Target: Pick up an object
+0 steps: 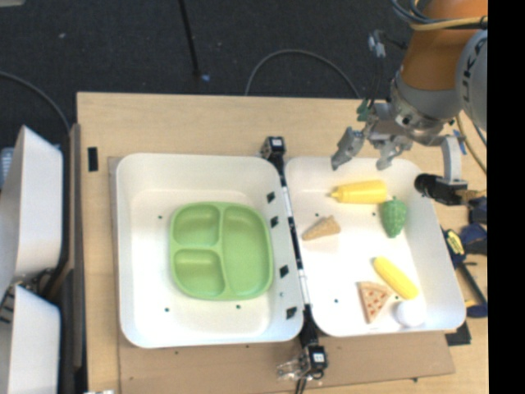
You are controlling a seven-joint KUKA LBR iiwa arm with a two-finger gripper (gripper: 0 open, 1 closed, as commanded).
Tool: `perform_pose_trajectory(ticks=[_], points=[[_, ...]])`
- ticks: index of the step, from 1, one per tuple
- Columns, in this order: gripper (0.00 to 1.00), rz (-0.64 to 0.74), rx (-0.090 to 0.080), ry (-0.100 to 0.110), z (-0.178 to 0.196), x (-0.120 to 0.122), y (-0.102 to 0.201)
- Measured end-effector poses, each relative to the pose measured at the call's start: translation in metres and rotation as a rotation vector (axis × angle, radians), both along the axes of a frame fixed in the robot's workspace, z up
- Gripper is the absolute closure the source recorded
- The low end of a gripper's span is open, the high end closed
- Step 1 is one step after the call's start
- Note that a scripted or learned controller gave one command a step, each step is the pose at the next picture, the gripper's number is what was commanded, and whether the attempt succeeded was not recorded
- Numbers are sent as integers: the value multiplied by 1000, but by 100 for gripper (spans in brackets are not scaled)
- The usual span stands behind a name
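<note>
End effector point(366, 149) sits over the far edge of the right shallow white bin point(435, 302), fingers point(345, 149) spread wide apart, nothing between them, not touching any item. Grey arm with orange band point(439, 48) comes in from the upper right.

Closest candidate: yellow plastic squeeze bottle point(359, 192), lying on its side just below the end effector, near the bin's far edge. Beside it to the right, a green lumpy toy vegetable point(394, 217). Tan wedge point(321, 229) lies mid-bin near the divider. Near edge: yellow oblong toy point(394, 277), pizza-slice toy point(374, 300), white ball point(409, 313).

Left white bin point(135, 302) holds a light green compartment tray point(221, 250), lying flat. Both bins sit on the wooden worktop point(164, 113).
</note>
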State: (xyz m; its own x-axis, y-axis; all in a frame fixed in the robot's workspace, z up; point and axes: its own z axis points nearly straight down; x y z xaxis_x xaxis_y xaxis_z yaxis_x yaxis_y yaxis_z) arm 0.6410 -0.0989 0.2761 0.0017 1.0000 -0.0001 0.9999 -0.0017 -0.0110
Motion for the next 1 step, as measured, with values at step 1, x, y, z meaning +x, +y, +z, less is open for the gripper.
perform_pose_trajectory(ticks=[1], points=[[0,2,0,-13,8,2,0]])
